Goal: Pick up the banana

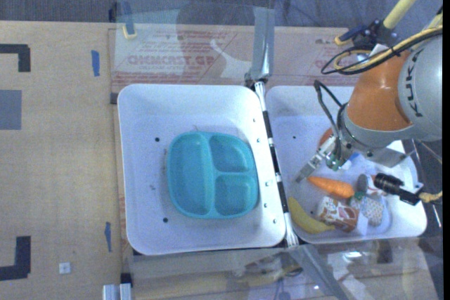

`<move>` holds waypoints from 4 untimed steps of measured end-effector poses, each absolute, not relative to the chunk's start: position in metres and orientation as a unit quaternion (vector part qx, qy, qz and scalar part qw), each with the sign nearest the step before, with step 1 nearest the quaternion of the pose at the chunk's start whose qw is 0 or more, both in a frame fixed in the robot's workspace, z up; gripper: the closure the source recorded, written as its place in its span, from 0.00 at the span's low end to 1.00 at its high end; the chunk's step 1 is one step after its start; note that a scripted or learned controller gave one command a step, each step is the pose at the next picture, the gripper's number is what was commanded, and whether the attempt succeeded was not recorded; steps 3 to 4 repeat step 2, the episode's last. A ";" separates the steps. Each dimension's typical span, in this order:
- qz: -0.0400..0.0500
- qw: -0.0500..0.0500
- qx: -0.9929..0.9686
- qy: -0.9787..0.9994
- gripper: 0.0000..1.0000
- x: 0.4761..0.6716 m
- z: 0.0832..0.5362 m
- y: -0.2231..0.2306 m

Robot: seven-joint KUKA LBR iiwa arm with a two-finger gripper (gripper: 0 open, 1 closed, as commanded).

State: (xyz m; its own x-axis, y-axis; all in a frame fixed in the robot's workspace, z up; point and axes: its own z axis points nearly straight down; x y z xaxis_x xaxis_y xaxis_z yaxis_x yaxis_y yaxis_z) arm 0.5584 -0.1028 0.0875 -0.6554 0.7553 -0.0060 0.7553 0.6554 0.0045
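- The claw (314,166) hangs in the right bin (295,105), just above the carrot (332,186). Its fingers (307,172) look parted and released, with nothing between them.
- The banana (306,218) lies near the bin's front-left corner, below the claw, apart from it, touching a small printed packet (337,213).
- I'd bring the claw forward past the carrot, centre it over the banana's middle, straddle the narrow width, then descend close to the bin floor before clenching. The packet and the bin wall crowd it, so it could snag.
- The left bin (140,109) holds a teal divided plate (212,175), well apart on the tabletop (56,151).
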 end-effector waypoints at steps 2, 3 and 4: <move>0.001 0.005 0.196 0.981 0.00 0.569 0.088 -0.094; 0.001 0.005 0.196 0.981 0.00 0.569 0.088 -0.094; 0.001 0.005 0.196 0.981 0.00 0.569 0.088 -0.094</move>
